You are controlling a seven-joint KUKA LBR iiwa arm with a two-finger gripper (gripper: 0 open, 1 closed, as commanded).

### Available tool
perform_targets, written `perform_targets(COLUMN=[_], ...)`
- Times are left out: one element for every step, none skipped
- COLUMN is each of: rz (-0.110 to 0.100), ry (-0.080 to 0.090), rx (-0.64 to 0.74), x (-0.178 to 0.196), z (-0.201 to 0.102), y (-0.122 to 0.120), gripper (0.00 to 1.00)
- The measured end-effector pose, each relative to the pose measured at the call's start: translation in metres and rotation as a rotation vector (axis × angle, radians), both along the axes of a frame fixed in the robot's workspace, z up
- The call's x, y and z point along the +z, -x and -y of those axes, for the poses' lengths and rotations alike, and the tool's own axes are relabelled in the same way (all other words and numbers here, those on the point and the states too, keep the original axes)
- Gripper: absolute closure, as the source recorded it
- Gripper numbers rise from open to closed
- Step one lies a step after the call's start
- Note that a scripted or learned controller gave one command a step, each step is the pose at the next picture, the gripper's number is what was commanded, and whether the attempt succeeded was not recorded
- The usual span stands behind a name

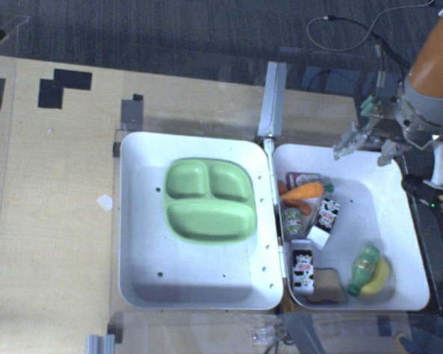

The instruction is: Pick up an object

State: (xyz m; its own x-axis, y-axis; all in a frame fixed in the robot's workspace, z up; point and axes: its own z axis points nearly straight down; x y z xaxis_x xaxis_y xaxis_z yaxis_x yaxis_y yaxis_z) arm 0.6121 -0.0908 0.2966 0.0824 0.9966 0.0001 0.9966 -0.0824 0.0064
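A: We're looking down on the bench (48,199), and the two white bins sit side by side on it. The left bin (137,265) carries the biggest item, a green divided tray (209,200) with three compartments, lying flat near the middle.

B: And the arm (439,51) comes in at upper right, orange band up top, grey wrist below. We see the gripper (367,149) hanging over the far rim of the right bin (398,221), fingers spread apart with nothing between them.

A: Agreed, the claw is open and empty. Now the right bin's contents, well apart from it. Down in the near right corner we have a yellow banana (381,277) with a green bottle (363,267) lying against it.

B: Just left of those, a brown block (328,285), touching a small cow-print carton (302,266) by the divider.

A: Further back, an orange carrot (304,191) lies across the left side, with a second cow-print carton (327,214) just beside it and a green can (293,225) below the carrot.

B: Behind the carrot we spot a dark packet (302,179); we can't tell what it is.
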Motion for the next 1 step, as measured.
perform_targets(rz=[-0.004], ry=[0.0], rx=[0.003], x=[-0.131], z=[-0.0085], y=[-0.0574], gripper=[0.0])
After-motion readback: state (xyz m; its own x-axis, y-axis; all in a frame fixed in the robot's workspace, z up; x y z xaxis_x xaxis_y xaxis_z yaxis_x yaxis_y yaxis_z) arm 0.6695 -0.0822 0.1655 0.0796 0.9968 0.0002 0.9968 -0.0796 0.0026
